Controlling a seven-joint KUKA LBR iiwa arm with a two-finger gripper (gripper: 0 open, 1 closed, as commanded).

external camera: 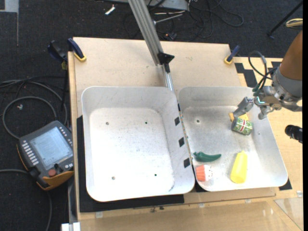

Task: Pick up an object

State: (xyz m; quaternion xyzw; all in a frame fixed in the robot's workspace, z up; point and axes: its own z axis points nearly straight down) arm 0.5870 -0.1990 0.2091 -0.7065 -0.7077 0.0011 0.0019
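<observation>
In the right bin (211, 105) lie several small objects. A green can-like item (242, 125) rests near the bin's right side, with a small yellow-orange piece (238, 114) touching its upper edge. A green pepper shape (207, 156), a red and white block (204, 173) and a yellow oblong object (238, 167) sit near the front edge. My gripper (254, 109) hovers over the right bin's far right part, just above and to the right of the green item. Its fingers (245, 104) are spread open with nothing between them.
The left bin (96, 100) stands beside the right one, their rims meeting at the middle. A slanted metal pole (147, 25) crosses the back of the bench. Clamps (77, 52) sit at the far corners. A teach pendant (45, 150) lies on the floor to the left.
</observation>
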